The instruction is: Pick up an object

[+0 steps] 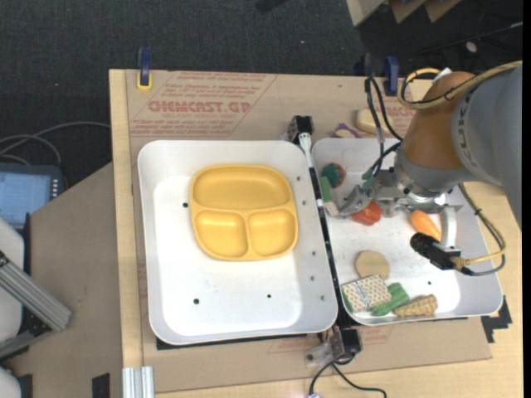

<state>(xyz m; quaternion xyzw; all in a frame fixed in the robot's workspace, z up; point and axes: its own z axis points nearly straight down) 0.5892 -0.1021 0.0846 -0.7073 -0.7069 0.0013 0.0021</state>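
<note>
Where two bins (166, 305) sit, one yellow tray (244, 211).

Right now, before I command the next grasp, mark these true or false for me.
1. The yellow divided plate lies in the left bin. True.
2. The round tan piece sits in the left bin. False: it lies in the right bin.
3. The gripper is over the right bin, beside a red object. True.
4. The plate has four compartments. False: three.
</note>
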